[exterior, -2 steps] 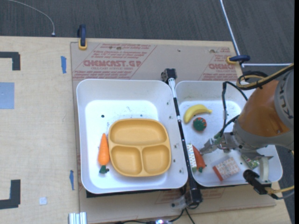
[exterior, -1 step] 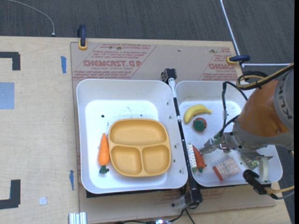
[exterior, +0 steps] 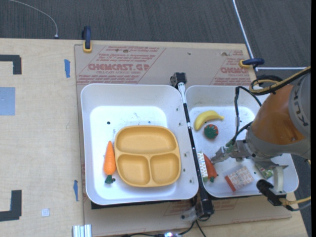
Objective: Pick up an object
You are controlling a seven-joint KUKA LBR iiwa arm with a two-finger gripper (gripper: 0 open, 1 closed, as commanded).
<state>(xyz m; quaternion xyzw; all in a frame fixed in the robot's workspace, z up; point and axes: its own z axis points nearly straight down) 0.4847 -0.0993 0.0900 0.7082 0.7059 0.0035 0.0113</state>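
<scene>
Claw (exterior: 220,155) at lower right of the frame, inside the right bin (exterior: 289,187), pointing left from the grey wrist; whether it is open or closed cannot be told, and nothing is seen between its tips. Small carrot (exterior: 210,168) just below and left of the claw, lying against the bin's left wall. Clear packet (exterior: 240,177) with a red end, lower right of the carrot, near the bin's bottom edge. Red ball (exterior: 211,131) with a green top, above the claw and apart from it. Banana (exterior: 207,118) just above the ball, curved, in the upper part of the bin. Arm (exterior: 276,120) with its orange band covering the bin's right side, black cables looping over it.

Left bin (exterior: 94,132) at frame centre, touching the right bin along a shared divider. Yellow tray (exterior: 147,155) with three compartments lying flat in it. Large carrot (exterior: 109,160) just left of the tray, upright in the frame, green end down.

Both bins rest on a printed cardboard sheet (exterior: 118,63), clamped at its upper corners, on the tabletop (exterior: 34,147). Blue tape marks lie at the frame's left.
</scene>
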